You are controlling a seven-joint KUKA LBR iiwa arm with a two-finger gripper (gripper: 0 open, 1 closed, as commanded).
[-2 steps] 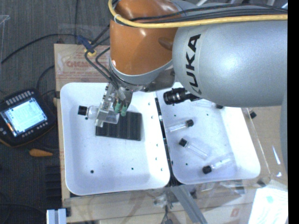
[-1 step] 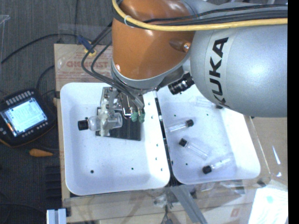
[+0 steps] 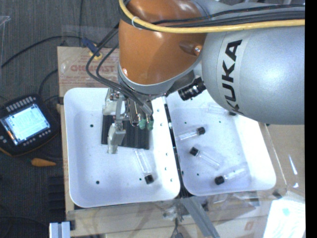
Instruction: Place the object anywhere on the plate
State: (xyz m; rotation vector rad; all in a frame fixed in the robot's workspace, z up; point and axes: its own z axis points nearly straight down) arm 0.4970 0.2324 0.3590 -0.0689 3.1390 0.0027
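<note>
From my remote seat I see the hand low over the left bin, above a flat black plate that lies in the bin's upper right part, close to the wall shared with the right bin. The nearest object, a clear vial with a black cap, lies on the white floor of the left bin just below the plate's lower edge, toward the bin's lower right corner, cap end pointing to the near edge; it sits below and slightly right of the hand and apart from it. One pale finger reaches down past the plate's left edge, and I see nothing between the fingers, though I cannot tell how far apart they stand because the wrist hides much of them. Three more capped vials lie scattered in the right bin.
</note>
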